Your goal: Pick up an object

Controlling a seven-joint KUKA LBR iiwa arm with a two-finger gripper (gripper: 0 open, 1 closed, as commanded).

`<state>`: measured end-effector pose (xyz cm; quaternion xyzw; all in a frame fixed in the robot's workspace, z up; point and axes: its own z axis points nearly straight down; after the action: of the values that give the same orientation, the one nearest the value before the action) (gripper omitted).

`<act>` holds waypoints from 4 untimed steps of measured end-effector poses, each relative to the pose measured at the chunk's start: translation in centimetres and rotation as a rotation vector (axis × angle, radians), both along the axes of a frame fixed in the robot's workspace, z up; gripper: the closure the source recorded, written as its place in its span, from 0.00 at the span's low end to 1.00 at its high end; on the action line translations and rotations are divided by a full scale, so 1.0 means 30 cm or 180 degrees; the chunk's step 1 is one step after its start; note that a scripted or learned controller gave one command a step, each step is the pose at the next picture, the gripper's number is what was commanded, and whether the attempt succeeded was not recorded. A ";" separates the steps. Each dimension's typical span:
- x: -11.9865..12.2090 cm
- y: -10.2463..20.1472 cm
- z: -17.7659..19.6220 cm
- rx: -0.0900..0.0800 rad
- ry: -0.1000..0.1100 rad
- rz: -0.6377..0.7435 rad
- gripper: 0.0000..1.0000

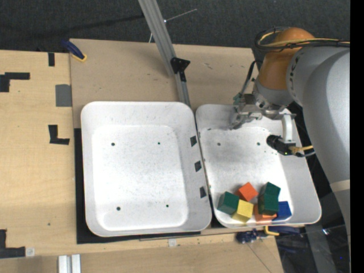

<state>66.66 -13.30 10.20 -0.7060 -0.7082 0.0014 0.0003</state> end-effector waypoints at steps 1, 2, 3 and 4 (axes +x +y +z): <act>-0.001 -0.031 0.173 0.0001 -0.0022 -0.0006 1.00; -0.006 -0.030 0.317 0.0003 -0.0020 -0.0004 1.00; -0.002 -0.028 0.469 0.0003 -0.0023 -0.0004 1.00; 0.000 0.183 0.484 0.0012 -0.0007 0.0014 1.00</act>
<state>66.67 -7.80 24.72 -0.7045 -0.7097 -0.0007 0.0008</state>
